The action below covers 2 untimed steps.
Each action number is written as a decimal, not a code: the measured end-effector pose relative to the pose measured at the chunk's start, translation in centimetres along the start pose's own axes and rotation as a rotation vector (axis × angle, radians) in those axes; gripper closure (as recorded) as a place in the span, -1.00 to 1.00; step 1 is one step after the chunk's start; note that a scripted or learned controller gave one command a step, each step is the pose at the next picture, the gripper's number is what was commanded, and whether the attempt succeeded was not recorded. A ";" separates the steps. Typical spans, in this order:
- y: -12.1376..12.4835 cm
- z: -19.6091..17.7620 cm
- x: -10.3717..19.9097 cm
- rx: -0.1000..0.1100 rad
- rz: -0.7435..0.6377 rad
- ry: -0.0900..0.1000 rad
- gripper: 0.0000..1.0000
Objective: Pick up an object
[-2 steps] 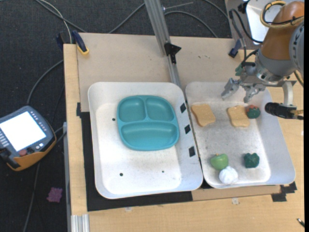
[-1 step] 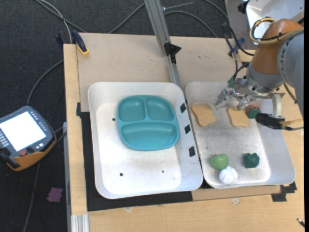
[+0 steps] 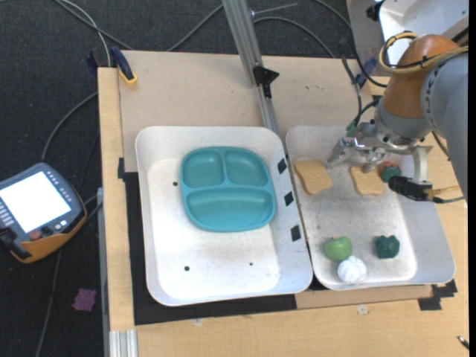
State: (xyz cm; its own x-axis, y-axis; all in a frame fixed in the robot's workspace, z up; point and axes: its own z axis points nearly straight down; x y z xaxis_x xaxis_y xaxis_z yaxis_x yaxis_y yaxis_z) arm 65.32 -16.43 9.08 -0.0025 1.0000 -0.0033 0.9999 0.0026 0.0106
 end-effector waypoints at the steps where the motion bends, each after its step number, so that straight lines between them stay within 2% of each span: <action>1: 0.2 -1.5 -0.1 -0.008 -0.001 -0.004 1.00; 2: 1.3 -7.3 0.3 0.004 0.001 0.002 1.00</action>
